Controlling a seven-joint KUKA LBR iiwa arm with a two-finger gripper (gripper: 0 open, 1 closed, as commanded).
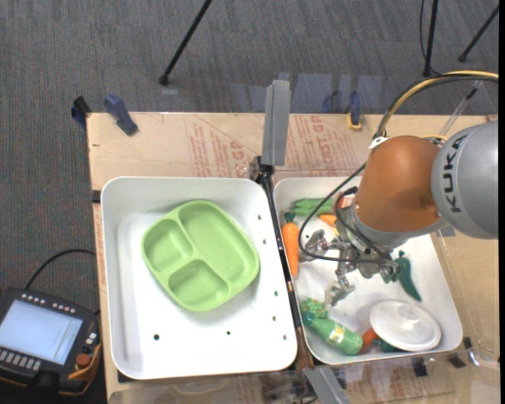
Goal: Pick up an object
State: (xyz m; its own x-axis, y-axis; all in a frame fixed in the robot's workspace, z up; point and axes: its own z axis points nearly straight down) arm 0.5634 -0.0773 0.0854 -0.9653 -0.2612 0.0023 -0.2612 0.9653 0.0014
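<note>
Carrot (pixel 291 248), orange and slender, lies along bin (pixel 442 286) edge.

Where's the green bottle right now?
The green bottle lies in the right bin, near its front edge, just left of the white lid and below the gripper.

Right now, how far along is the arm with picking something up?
Done: the gripper is down inside the right bin, among the toys. In hand: nothing visibly lifted; the carrot, green bottle and white lid lie on the bin floor. Left: grasping one item and raising it.
</note>
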